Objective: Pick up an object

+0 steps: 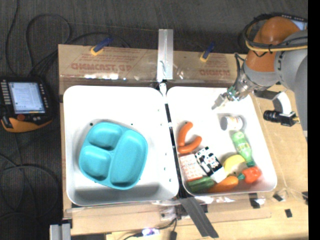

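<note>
Fingers [223,100] hang over the right bin's [265,134] upper part, above the white cup [231,121]; spread or pressed, cannot tell.

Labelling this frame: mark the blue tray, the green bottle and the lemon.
blue tray [131,156]: camera view, floor of its large compartment.
green bottle [241,145]: camera view, middle of its body.
lemon [233,162]: camera view, centre of its yellow skin.

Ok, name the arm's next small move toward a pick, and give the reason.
Probably lower the gripper toward the white cup lying just below it in the right bin. That cup sits apart from the other items, which crowd the bin's lower edge, so it looks like the nearest and least cluttered target.
</note>
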Controlling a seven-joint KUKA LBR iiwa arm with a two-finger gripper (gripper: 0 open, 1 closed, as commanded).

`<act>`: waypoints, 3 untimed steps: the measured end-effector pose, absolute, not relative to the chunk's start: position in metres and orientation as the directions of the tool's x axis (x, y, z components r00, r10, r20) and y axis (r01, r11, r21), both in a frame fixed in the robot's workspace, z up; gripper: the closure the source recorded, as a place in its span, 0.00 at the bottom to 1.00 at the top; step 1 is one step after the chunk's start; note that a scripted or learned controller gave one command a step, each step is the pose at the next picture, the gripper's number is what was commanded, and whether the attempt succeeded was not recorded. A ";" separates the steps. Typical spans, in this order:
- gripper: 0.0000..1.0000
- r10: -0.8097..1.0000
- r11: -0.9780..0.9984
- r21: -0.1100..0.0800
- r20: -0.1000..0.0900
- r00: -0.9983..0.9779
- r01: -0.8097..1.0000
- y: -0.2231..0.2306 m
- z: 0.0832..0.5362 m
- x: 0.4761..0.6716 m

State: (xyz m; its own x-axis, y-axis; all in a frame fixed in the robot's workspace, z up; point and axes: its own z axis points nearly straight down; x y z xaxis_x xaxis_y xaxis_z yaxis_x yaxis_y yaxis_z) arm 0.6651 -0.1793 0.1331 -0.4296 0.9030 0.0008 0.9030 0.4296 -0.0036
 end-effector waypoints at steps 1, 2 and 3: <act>0.00 0.903 0.429 -0.003 0.001 -0.429 0.903 -0.179 0.133 0.665; 0.00 0.976 0.217 -0.008 0.014 -0.217 0.976 -0.210 0.097 0.670; 0.00 0.915 0.404 -0.013 0.016 -0.404 0.915 -0.214 0.091 0.668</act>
State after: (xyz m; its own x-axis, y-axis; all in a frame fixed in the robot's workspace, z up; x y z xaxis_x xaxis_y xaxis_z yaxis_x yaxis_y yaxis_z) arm 0.6681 -0.2143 0.0914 -0.4039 0.9146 0.0162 0.9146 0.4041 -0.0132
